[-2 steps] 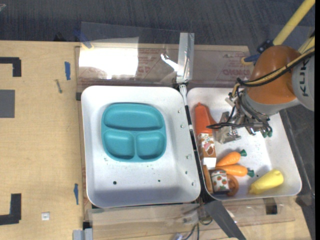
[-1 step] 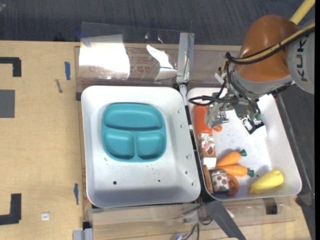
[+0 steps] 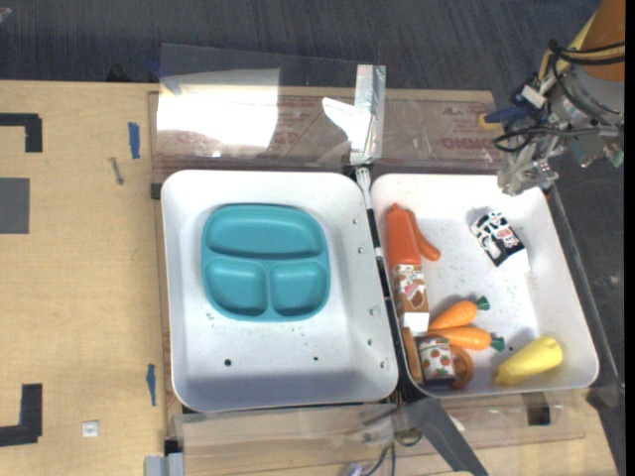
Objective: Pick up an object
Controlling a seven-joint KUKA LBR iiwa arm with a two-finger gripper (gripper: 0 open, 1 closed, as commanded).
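Two white bins side by side on bench. Left bin [image 3: 189,365]: teal divided tray [image 3: 266,262] lying flat near centre, three compartments, nothing in them. Right bin [image 3: 566,296]: all loose objects. Orange bottle [image 3: 402,238] along left wall, upper part. Small printed carton [image 3: 411,290] just below it, roughly in line. Two toy carrots [image 3: 464,325] lower centre, side by side, green tips pointing right. Small round printed tub [image 3: 438,359] at lower left corner, touching or nearly touching lower carrot. Yellow lemon-like piece [image 3: 530,361] at lower right, close to front wall. Black-and-white patterned item [image 3: 497,236] upper right, well apart from the rest.

Gripper [image 3: 524,175] at upper right, over far right corner of right bin, near rim; grey wrist and cable loops behind, orange band at frame edge. Fingers too small and cluttered to read — cannot tell whether apart or together. Nothing seen between them. Nearest object: black-and-white patterned item, below and slightly left of gripper, resting on bin floor.
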